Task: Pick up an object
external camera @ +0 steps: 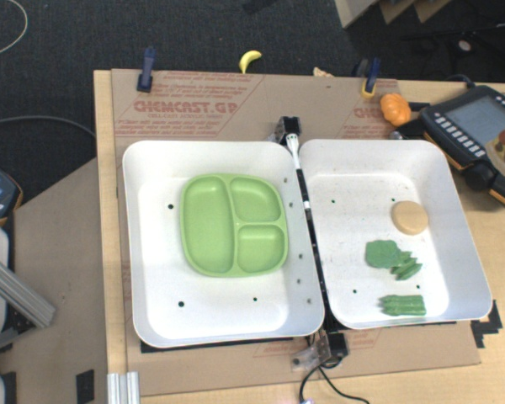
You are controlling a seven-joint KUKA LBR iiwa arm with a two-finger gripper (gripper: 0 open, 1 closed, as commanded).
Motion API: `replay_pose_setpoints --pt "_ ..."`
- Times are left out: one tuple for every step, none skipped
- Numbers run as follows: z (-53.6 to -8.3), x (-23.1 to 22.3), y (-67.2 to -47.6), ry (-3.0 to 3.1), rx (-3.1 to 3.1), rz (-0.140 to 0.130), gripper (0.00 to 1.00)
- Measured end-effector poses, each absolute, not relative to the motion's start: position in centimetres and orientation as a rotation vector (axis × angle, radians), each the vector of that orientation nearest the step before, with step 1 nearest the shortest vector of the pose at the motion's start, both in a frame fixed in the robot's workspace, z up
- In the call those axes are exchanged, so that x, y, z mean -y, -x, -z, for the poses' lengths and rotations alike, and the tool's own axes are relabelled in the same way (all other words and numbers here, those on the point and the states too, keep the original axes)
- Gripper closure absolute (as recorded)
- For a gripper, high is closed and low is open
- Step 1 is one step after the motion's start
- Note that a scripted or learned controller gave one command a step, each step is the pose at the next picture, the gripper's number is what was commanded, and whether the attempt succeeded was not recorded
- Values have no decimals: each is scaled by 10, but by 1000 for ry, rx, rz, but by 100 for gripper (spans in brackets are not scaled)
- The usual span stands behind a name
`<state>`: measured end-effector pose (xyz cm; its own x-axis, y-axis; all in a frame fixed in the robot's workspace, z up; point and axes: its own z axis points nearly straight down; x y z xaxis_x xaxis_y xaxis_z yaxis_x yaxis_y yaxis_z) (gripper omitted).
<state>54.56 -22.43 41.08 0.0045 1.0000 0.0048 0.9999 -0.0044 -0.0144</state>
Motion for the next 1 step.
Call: replay_pose_setpoints --pt "-544 223 -590 2230 2238 11 100"
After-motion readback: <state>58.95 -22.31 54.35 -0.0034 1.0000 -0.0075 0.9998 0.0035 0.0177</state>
